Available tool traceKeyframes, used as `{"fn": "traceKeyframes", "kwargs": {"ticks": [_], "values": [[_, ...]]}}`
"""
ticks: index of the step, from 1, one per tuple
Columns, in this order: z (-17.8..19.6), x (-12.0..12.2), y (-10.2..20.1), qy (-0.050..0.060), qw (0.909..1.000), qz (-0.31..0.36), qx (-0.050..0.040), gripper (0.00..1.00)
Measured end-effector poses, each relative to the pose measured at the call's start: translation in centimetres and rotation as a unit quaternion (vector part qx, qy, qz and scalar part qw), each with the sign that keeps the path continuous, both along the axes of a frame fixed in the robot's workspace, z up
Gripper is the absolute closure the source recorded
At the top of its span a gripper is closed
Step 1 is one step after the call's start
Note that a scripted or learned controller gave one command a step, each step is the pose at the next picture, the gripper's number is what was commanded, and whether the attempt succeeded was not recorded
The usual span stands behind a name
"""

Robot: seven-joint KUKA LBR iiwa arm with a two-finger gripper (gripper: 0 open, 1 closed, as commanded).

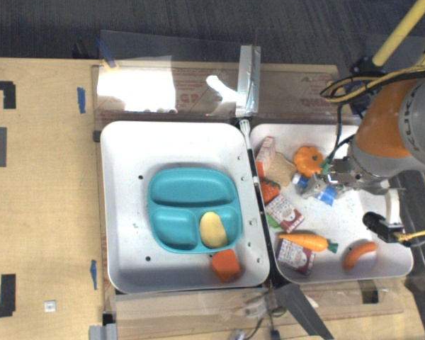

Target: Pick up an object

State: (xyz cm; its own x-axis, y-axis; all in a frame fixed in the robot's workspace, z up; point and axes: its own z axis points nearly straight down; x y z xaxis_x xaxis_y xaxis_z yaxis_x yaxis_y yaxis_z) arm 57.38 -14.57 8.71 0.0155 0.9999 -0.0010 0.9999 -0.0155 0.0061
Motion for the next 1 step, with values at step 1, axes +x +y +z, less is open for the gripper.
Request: {"fn": "traceKeyframes", "kwargs": {"ticks": [1], "values": [[10.35, 6.49, 6.23, -0.003, 0.9994, -0.035, 0.0013, 1.00]]}}
